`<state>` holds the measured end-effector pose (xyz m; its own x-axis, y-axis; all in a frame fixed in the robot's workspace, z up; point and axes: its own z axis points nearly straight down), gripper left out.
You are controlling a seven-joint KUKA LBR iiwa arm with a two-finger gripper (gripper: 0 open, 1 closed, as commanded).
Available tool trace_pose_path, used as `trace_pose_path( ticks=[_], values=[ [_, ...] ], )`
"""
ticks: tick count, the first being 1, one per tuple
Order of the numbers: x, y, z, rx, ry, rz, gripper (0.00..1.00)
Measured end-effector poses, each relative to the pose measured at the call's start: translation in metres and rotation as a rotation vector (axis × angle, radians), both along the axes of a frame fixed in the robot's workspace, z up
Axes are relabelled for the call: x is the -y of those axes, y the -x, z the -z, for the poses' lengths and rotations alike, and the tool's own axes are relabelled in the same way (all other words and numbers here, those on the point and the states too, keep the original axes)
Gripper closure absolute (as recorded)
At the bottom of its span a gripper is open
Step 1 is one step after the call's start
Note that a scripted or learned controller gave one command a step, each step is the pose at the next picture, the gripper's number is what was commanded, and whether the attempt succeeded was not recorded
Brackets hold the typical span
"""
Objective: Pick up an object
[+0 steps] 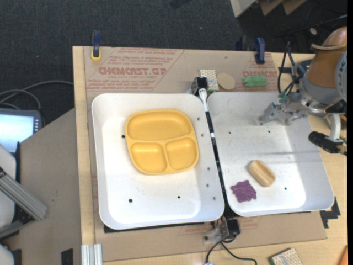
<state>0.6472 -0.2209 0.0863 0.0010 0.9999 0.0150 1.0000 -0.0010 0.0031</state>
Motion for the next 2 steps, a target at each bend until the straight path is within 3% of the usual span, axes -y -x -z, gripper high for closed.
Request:
trace_pose_path(
  ticks=[1,2],
  values=[
    [-0.045,-0.021,0.001,0.002,0.016,-0.004,0.00],
    [0.000,0.006,0.000,-0.002,0.003,-0.001,0.00]
  ],
)
